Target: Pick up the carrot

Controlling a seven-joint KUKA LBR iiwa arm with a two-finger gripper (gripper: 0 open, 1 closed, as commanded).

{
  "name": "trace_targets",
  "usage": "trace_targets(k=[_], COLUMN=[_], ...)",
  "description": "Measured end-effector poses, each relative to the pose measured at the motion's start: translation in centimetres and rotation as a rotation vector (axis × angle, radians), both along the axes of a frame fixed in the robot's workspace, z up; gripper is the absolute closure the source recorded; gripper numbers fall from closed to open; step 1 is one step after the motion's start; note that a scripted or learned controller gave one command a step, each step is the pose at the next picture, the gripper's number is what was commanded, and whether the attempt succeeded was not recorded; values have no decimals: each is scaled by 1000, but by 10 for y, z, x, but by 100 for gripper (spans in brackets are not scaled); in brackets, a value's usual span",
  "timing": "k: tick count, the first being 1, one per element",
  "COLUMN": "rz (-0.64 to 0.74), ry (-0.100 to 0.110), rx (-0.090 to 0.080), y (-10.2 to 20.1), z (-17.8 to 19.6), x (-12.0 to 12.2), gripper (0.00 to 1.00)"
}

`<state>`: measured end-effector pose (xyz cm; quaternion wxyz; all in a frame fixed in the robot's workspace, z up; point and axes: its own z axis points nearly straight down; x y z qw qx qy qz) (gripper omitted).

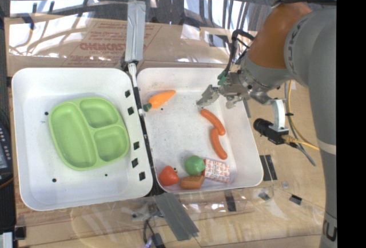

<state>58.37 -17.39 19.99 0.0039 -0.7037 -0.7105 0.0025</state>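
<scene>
A green sectioned plate (pixel 88 132), with three compartments, is being borne by the left white bin (pixel 34 90). Beyond both bins a flattened cardboard sheet (pixel 100 41) is lying, and red printed lettering is showing on it, too blurred and reversed to be read.

In the right white bin (pixel 171 78), the carrot (pixel 160 99) is being seen at the far left, close beside the dividing wall. Its long axis is being held at a slant: the green stem end is pointing near-left toward the divider, and the orange tip is pointing far-right.

Along the near wall a red tomato (pixel 168 175), a green round vegetable (pixel 194 164), a brown bun-like piece (pixel 192 182) and a small printed packet (pixel 217 171) are lying; the packet's print cannot be read. Two orange-red sausages (pixel 215 130) are lying toward the right.

The gripper (pixel 220 95) is hanging over the far right of that bin, well apart from the carrot. Its fingers (pixel 205 98) are being shown spread, with nothing between them.
</scene>
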Motion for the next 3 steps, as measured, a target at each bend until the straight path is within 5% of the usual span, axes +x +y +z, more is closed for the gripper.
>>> trace_targets(k=[1,2,3], rz=[-161,-74,-14], ry=[-1,-1,2], rx=[-2,-2,-1], y=[76,108,78], z=[-53,-11,-89], x=[68,11,42], gripper=[0,0,0])
